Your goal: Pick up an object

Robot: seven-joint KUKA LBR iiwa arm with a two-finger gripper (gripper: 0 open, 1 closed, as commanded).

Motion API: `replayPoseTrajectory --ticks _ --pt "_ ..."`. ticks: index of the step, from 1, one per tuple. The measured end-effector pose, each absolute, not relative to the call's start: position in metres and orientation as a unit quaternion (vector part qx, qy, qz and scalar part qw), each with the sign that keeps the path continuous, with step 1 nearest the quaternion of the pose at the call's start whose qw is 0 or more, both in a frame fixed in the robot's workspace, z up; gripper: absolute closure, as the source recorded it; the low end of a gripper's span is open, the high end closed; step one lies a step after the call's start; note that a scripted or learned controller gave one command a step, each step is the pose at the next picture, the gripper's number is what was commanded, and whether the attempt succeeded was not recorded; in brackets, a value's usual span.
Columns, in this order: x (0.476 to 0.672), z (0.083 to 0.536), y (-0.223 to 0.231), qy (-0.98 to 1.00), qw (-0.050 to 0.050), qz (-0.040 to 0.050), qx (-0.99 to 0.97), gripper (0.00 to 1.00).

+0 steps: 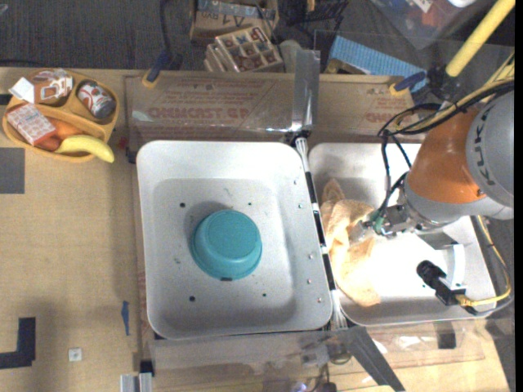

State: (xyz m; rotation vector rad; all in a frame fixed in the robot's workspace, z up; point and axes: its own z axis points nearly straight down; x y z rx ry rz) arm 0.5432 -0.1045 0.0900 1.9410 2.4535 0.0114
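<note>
A teal bowl (227,243) lies upside down in the middle of the left bin (163,170). In the right bin (359,158), a crumpled tan cloth (350,243) spreads along the left side, from the upper left down to the front wall. My gripper (365,228) reaches in from the right and is down at the cloth's right edge, about halfway along it. The fingertips sit against the folds, and the cloth hides how they stand.
A yellow tray (57,121) with a banana and snack packs sits on the bench at the far left. Cardboard flaps (212,104) stand behind both bins. The arm's orange band (441,166) hangs over the right bin's right half.
</note>
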Motion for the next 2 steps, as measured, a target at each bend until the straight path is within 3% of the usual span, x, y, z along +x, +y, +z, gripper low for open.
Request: replayPoseTrajectory --ticks 1,2 --pt "0.5437 0.1005 -0.1067 0.782 0.007 0.0052 0.623 1.00" --pt "0.5436 0.1005 -0.1070 0.782 0.007 0.0050 0.623 0.00"
